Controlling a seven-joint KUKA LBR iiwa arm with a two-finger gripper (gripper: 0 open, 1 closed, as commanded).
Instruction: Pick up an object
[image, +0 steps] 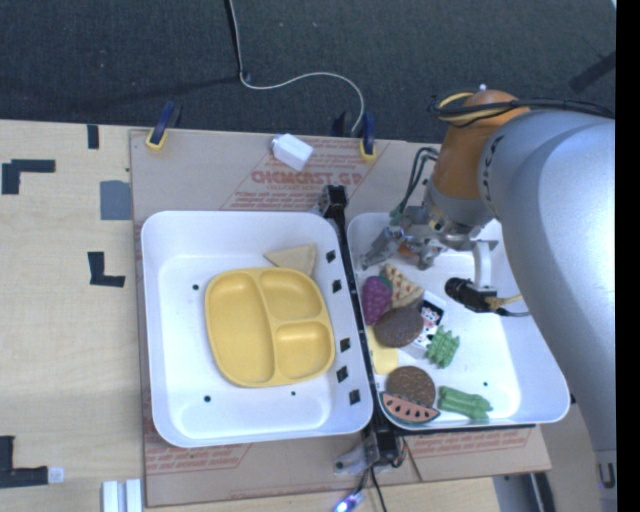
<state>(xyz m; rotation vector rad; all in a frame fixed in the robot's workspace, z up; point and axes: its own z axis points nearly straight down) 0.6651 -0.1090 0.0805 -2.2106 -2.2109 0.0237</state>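
The gripper (393, 243) hangs over the upper left corner of the right bin (530, 375), just above the toy pizza slice (401, 285); whether it is released or clenched, I cannot tell. Below it lie purple grapes (376, 297), a brown patty (398, 326), a watermelon slice (411, 409) and a green vegetable (463, 402). The left bin (165, 300) holds a yellow divided plate (268, 326).
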